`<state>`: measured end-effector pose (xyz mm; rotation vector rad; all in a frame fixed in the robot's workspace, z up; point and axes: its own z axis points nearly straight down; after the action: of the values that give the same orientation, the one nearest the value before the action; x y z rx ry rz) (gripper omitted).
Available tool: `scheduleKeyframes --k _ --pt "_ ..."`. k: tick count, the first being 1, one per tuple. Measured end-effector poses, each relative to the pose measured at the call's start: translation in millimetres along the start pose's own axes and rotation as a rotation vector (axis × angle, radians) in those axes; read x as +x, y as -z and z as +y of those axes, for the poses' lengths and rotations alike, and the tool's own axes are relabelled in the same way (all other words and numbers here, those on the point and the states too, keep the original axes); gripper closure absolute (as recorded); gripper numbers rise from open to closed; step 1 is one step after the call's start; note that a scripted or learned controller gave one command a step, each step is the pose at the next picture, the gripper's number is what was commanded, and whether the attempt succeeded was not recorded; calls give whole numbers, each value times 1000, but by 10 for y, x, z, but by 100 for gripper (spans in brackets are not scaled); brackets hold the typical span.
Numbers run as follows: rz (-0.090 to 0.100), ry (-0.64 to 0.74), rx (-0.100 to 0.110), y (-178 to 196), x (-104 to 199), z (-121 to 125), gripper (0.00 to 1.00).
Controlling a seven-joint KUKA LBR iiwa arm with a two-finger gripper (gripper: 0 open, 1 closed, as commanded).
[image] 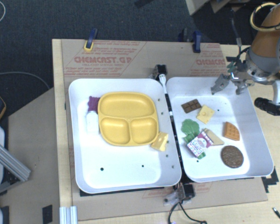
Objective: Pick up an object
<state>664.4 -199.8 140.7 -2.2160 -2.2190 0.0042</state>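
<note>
My gripper (227,89) hangs over the far edge of the right bin (256,125), open, with nothing between its fingers. In front of it in that bin lie a brown chocolate square (191,106) and a yellow cheese square (206,114). Nearer the front are an orange waffle piece (231,131), a round brown cookie (232,156), a green leafy item (190,127), a pink and white packet (199,145) and a beige wedge (214,136). The gripper touches none of them.
The left bin (121,171) holds a yellow divided plate (128,118), a purple item (93,102), a white bottle (92,122) and a yellow wedge (160,142). Clamps (89,43) sit at the bench's far edge. A ridge (170,120) separates the bins.
</note>
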Motion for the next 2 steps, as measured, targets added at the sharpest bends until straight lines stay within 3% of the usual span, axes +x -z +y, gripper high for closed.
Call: scheduleKeyframes --k 1,2 --pt "0 1 1 -537 12 -8 0" --pt "-4 2 -8 -380 6 16 100"
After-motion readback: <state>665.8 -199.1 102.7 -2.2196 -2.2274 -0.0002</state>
